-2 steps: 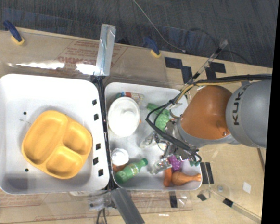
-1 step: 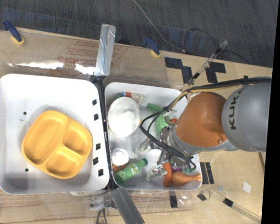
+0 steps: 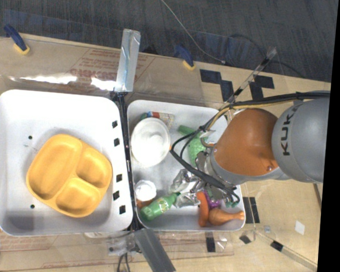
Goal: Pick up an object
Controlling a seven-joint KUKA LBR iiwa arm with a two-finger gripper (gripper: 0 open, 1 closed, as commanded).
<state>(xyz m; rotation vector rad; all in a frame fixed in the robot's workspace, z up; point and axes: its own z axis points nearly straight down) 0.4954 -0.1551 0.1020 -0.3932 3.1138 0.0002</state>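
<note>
A cardboard-brown bench point(image 3: 279, 241) stands on dark grey carpet, with blue clamps along its far edge. Two shallow white plastic bins sit side by side on it. The left bin point(image 3: 19, 115) holds a glossy yellow divided tray point(image 3: 68, 174) with rounded compartments. The right bin point(image 3: 138, 109) holds clutter: a round white bowl point(image 3: 150, 140), a green bottle point(image 3: 158, 206) lying on its side near the front wall, and an orange carrot-shaped toy point(image 3: 219, 215). The grey arm's orange band point(image 3: 246, 141) hangs above this bin, covering the gripper.
</note>
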